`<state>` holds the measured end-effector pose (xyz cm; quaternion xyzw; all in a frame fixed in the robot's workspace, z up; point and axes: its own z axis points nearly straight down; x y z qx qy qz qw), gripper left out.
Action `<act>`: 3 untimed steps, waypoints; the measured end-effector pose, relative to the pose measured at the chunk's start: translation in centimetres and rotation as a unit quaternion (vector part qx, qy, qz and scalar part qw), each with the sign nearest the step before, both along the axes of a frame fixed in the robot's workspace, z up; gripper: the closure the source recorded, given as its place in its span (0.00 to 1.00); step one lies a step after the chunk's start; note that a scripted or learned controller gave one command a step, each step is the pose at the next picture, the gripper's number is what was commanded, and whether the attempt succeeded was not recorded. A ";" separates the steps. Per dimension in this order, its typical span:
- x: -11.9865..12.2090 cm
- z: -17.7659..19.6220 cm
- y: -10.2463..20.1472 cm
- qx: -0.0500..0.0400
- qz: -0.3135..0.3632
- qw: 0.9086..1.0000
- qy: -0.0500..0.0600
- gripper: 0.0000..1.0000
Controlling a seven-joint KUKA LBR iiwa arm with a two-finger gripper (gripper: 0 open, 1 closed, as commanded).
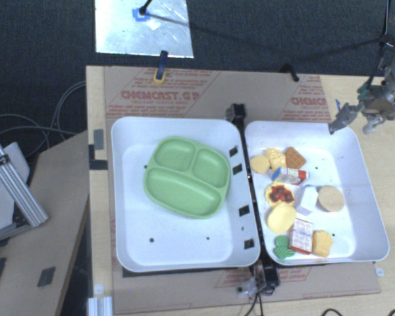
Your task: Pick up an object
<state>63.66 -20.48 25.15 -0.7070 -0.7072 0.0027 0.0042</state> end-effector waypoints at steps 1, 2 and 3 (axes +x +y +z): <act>0.2 0.8 0.1 -0.001 0.002 1.000 -0.006 0.00; 0.3 -3.5 0.7 -0.001 0.002 1.000 -0.005 0.00; 0.4 -9.7 1.2 -0.001 0.003 1.000 -0.004 0.00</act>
